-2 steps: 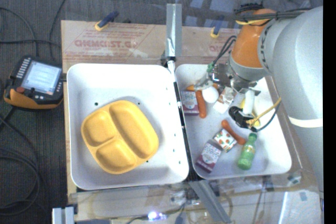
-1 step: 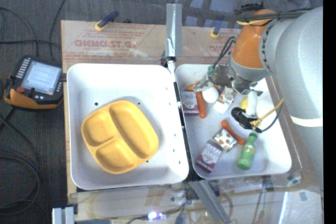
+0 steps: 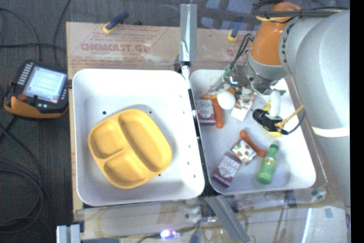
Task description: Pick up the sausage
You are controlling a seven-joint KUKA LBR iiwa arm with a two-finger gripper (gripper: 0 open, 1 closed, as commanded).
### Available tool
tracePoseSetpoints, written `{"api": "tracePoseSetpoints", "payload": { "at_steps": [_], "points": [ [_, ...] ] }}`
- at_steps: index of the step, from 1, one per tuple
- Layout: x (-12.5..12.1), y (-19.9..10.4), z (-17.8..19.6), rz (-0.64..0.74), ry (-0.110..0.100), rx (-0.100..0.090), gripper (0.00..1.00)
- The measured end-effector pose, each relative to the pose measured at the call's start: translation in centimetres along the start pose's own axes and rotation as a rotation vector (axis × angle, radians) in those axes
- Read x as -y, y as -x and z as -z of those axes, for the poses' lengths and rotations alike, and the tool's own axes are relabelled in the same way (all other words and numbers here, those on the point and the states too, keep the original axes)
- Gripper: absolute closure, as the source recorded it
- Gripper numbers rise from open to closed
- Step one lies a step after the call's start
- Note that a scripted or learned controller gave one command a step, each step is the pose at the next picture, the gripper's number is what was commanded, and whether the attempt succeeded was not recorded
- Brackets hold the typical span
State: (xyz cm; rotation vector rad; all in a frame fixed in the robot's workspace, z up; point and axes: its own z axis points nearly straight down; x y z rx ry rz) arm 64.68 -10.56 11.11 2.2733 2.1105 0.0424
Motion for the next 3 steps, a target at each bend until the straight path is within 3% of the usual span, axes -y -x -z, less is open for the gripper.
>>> {"api": "tracePoseSetpoints", "payload": {
  "at_steps": [1, 2, 3],
  "points": [
    [3.1, -0.3, 0.2, 0.002, 0.018, 0.006, 0.0],
    [0.7, 0.5, 0.0, 0.047, 0.001, -0.004, 0.0],
    [0.8, -0.5, 0.0, 0.114, 0.009, 0.003, 0.0]
  ]
}}
